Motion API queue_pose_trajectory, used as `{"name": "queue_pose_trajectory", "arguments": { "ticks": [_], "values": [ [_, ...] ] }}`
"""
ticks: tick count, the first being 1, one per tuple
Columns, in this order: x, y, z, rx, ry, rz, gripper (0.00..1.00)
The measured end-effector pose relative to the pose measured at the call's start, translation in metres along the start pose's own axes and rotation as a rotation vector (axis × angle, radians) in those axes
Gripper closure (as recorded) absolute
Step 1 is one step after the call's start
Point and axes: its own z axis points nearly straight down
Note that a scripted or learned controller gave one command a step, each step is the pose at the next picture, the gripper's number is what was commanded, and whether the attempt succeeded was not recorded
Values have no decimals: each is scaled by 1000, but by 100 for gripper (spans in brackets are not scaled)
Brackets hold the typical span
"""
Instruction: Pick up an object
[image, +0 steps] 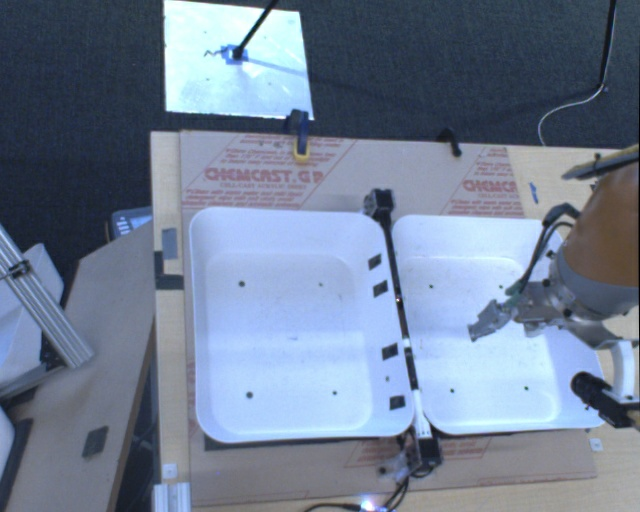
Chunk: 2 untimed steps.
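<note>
Two bins side by side on the desk (250, 165), touching along their inner rims. Left bin (215, 240) toward desk's left edge, right bin (440, 235) toward its right edge. Pincer (487, 324) over the right bin's middle, arm (600, 260) coming in across the desk's right edge.
</note>
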Motion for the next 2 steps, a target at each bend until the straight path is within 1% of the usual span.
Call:
{"name": "queue_pose_trajectory", "arguments": {
  "ticks": [1, 2],
  "values": [
    [0, 1, -11, -3, 0, -2, 100],
    [36, 30, -160, -20, -1, -7, 100]
  ]
}}
